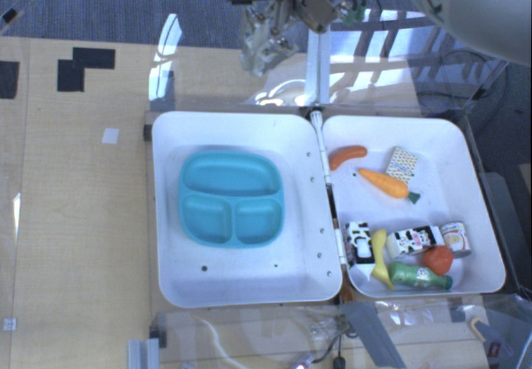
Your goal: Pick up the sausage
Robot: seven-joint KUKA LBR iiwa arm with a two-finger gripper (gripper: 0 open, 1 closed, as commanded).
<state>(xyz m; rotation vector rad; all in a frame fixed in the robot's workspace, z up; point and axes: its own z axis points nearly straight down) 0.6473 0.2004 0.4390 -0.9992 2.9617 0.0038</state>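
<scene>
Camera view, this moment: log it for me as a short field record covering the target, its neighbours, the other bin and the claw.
target: sausage, lying loose at the upper left of the right bin
nearest neighbours: carrot, small patterned box
front of right bin: banana, green bottle, tomato, can, two cow-print cartons
left bin: blue divided plate
claw: raised beyond the bins' far edge, not over the sausage
task state: sausage not yet picked

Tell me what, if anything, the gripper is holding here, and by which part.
Nothing is held. The two-finger gripper hangs above the bench behind the bins, with nothing between its fingers. The small orange-red sausage lies in the right white bin.
</scene>
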